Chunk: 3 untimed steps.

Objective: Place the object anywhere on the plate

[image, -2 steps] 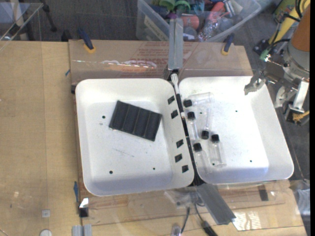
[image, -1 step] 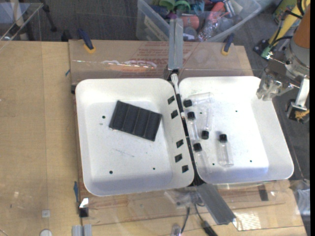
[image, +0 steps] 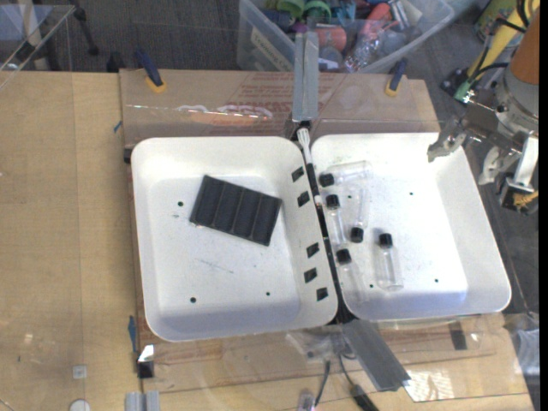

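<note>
We're looking at the vials (image: pixel 355 221) first: several clear ones with black caps, lying on their sides in the right bin (image: pixel 445 229), bunched toward its left wall. One vial (image: pixel 387 259) is lying a little apart from the rest, nearer the bin's middle, cap pointing up the view. We're seeing no label or writing on any of them; they're too small and too clear to tell.

The plate (image: pixel 235 210), a dark ribbed rectangle, is sitting tilted in the left bin (image: pixel 171 289), well apart from the vials, with the ridge between the bins running between them. A row of small black tabs (image: pixel 308 238) is lining that ridge.

The gripper (image: pixel 505 157) is hanging at the right edge of the view, over the right bin's far right corner and well clear of the vials. We're not able to tell how its claw is set or whether it has hold of anything; the parts there are blurring together.

Behind the bins, a brown board (image: pixel 223 101) is showing faint reddish print, too washed out for us to read. Blue clamps (image: pixel 152 74) are gripping its back edge. Further back, a clear tub (image: pixel 342 11) is holding a jumble of coloured toys. A grey bar (image: pixel 305 80) is running down to the ridge.
</note>
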### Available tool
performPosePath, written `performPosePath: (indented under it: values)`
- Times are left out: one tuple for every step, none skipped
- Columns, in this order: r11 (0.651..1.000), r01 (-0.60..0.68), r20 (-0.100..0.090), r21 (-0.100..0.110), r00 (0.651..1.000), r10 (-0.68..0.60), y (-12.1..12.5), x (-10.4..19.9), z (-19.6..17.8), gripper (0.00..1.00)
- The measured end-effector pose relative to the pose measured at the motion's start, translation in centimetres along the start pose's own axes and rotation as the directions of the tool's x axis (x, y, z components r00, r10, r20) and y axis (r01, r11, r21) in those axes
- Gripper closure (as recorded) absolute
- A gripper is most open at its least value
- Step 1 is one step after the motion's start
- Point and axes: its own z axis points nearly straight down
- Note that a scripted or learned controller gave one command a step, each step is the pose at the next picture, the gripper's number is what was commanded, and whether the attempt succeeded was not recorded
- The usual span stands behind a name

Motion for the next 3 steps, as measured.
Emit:
performPosePath:
  values:
    - [1.0,0.001,0.0,0.0,1.0,-0.001,0.05,-0.02,-0.96,1.0]
    - [1.0,0.001,0.001,0.0,1.0,-0.001,0.04,-0.01,-0.95,0.0]
    - [1.0,0.002,0.001,-0.001,1.0,-0.002,0.09,-0.03,-1.92,1.0]
